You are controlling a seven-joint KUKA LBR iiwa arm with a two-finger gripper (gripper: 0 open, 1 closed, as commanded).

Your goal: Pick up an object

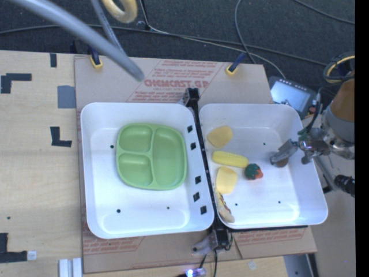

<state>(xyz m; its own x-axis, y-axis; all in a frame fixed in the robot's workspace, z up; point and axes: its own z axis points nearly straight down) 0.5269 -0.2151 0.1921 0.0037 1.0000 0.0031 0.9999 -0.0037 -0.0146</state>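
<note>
Right bin (288, 212): gripper (281, 156), closure unclear, hangs near green-red toy (252, 171).

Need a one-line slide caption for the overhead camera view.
Gripper hovers over the right bin near a strawberry and yellow toy foods; green divided plate in the left bin.

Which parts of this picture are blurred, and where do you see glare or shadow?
In the camera view, the grey tube crossing the top left is soft and out of focus; the gripper at the right bin looks slightly smeared; the green plate is sharp; both white bins are bright, with soft shadows along their inner walls.
</note>
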